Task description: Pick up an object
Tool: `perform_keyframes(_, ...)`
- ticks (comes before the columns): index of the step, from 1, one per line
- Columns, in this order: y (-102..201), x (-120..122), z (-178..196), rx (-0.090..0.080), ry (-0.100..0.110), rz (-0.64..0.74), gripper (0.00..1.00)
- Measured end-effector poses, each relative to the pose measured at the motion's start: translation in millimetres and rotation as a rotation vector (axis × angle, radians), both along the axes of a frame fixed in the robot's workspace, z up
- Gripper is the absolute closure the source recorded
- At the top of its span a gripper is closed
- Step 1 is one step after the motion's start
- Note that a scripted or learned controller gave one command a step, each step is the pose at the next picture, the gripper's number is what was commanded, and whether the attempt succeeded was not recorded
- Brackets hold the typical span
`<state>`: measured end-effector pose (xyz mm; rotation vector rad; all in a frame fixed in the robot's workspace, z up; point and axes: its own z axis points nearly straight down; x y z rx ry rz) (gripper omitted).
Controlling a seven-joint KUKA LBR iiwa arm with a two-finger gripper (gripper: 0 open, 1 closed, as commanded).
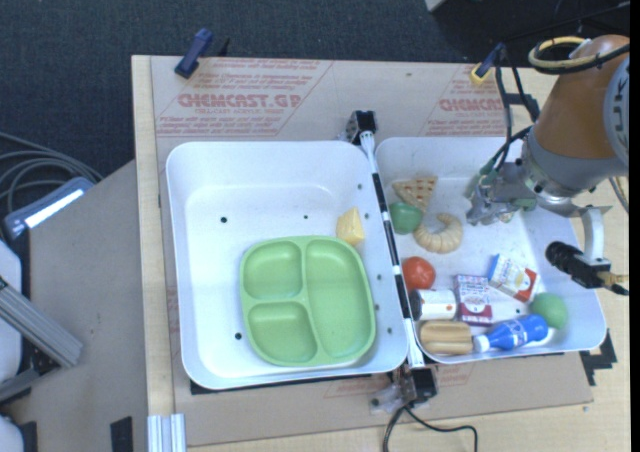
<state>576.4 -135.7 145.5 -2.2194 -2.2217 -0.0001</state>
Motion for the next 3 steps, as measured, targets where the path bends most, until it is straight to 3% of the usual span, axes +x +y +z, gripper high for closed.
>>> perform_keyframes(1,-0.5,0.3,9.9,-0.001,-0.002,0.000,1.00)
perform_keyframes(2,41.5,-64.8,6.5,0.000,0.001,0.000,1.00)
perform_keyframes(3,41.1,-64.7,6.6,0.000,0.000,-0.001,0.00)
